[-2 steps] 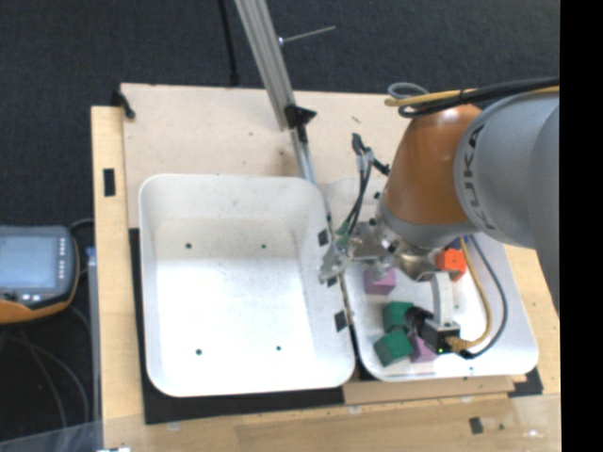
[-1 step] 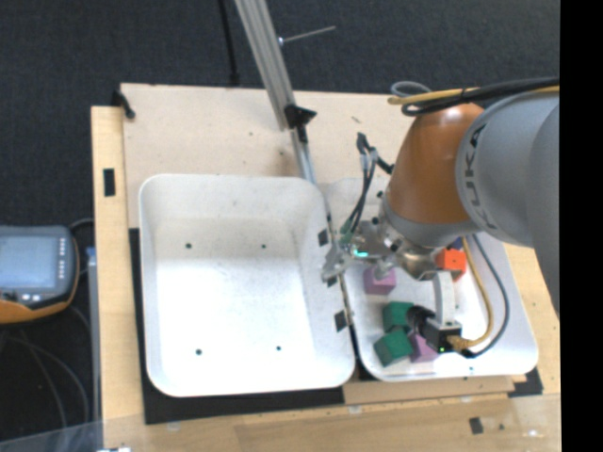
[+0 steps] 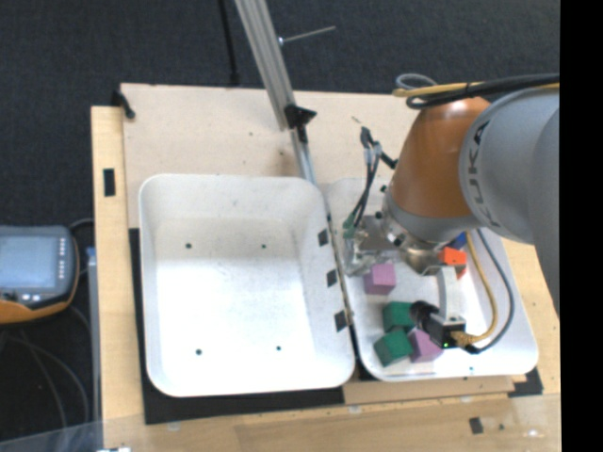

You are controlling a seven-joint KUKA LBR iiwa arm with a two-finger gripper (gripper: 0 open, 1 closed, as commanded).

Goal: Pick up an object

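My arm reaches in from the right over the right bin (image 3: 513,351), its orange band and wrist covering much of the bin's back half. The gripper (image 3: 363,252) sits low at the bin's left side, just left of a pink-purple block (image 3: 382,277). Nearer the front lie a dark green block (image 3: 398,314), a second green block (image 3: 391,347) and a purple block (image 3: 423,346). An orange piece (image 3: 455,255) peeks out beside the wrist. Nothing visibly sits between the fingers.
The left bin (image 3: 236,281) is beside the right one, their rims meeting near the gripper. A slanted aluminium rail (image 3: 268,55) rises from the back of the bench. A cable (image 3: 495,299) loops across the right bin. A grey handheld device (image 3: 33,266) lies off the bench at left.
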